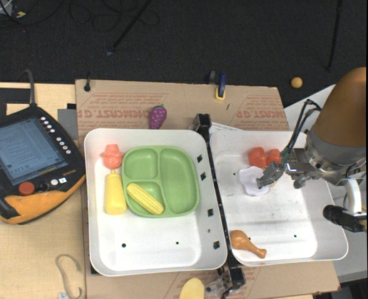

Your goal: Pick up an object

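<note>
In the right bin [296, 229] my gripper [270, 177] hangs low over a small pale lavender object [252, 184], touching or nearly touching its right side. A red toy [262, 156] lies just behind them near the bin's back. At that bin's front left rests an orange-brown drumstick [246, 243]. The left bin [146, 248] bears a green divided plate [171, 179] with a yellow corn cob [145, 198] in its front compartment. A yellow bottle [114, 193] and a pink-red toy [111, 156] lie to the plate's left.
Purple grapes [158, 116] sit on the cardboard behind the left bin. A yellow toy [192, 288] lies at the front edge between the bins. A teach pendant [28, 161] rests at far left. A clamp [221, 87] stands at the back.
</note>
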{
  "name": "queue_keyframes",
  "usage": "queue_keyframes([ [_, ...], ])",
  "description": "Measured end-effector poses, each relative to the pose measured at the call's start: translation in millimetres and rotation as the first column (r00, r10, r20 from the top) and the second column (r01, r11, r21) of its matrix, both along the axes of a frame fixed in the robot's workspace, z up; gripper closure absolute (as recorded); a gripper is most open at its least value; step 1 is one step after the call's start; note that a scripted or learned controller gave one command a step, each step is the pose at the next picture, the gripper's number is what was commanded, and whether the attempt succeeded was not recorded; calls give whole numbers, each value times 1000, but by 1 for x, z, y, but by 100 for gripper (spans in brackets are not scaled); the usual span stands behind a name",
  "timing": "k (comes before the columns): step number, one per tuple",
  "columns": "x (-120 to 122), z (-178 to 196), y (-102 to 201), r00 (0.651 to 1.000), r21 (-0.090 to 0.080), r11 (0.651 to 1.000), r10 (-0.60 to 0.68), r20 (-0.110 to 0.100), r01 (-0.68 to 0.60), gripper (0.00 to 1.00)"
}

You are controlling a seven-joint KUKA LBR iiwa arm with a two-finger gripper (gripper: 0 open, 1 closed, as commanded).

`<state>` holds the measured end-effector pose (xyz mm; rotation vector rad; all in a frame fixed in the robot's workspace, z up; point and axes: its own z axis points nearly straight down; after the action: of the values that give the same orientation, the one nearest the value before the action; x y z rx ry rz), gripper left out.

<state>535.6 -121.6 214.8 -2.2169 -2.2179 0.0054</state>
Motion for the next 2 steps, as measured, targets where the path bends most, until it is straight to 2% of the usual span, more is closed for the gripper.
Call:
queue_keyframes([
  [2, -13, -107, 19, 1000, 1, 1000, 0, -2, 0, 0],
])
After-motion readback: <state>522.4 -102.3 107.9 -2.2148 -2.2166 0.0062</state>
